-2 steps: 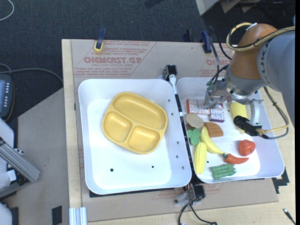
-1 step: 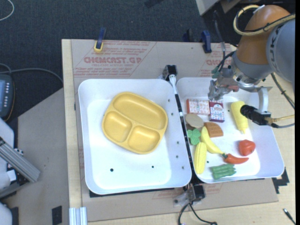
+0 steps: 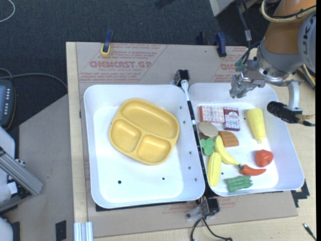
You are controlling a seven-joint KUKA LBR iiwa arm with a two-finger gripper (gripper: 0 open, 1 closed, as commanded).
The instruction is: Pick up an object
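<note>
Fingers (image 3: 242,90) apart; two bins (image 3: 93,149) (image 3: 292,157), one tray (image 3: 145,130).

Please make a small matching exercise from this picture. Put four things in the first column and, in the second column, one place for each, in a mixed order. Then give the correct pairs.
Things:
1. yellow divided plate
2. tomato
3. green vegetable
4. gripper

Places:
A. near the front edge of the right bin
B. above the far edge of the right bin
C. in the left bin
D. near the right side of the right bin

Pairs: 1-C, 2-D, 3-A, 4-B
</note>
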